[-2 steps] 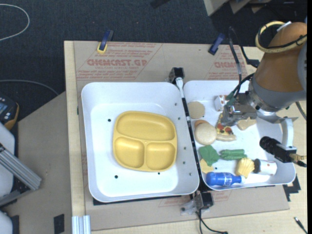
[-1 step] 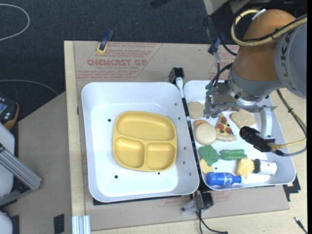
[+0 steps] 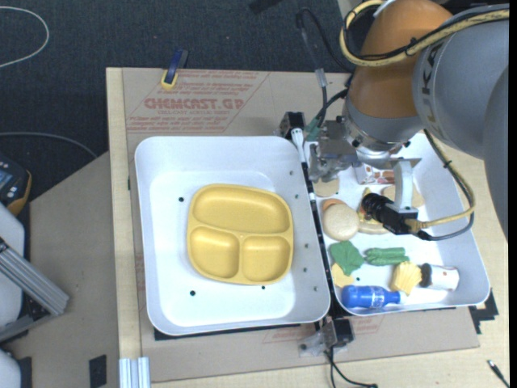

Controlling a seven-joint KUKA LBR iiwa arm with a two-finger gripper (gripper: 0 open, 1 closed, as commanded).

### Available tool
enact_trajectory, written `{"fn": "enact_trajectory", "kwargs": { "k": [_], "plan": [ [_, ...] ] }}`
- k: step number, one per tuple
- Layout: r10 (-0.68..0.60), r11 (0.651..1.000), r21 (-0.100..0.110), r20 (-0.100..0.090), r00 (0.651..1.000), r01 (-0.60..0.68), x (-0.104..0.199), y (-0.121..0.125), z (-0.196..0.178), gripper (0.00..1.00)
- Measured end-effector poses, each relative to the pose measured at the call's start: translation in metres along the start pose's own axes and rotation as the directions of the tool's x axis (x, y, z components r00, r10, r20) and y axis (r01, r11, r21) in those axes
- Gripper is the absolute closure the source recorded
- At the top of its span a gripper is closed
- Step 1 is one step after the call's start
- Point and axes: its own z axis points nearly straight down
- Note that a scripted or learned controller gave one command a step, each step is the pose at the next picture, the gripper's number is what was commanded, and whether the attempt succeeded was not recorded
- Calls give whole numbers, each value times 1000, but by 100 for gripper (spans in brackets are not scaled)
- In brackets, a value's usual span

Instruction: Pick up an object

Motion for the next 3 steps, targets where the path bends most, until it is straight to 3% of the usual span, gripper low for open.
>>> {"fn": "enact_trajectory", "kwargs": {
  "k": [1,3],
  "plan": [
    [2,1000,1,1,1000,-2,25,7,4,100],
    [6,1000,8,1,1000,-6,16,-2,6,100]
  ]
}}
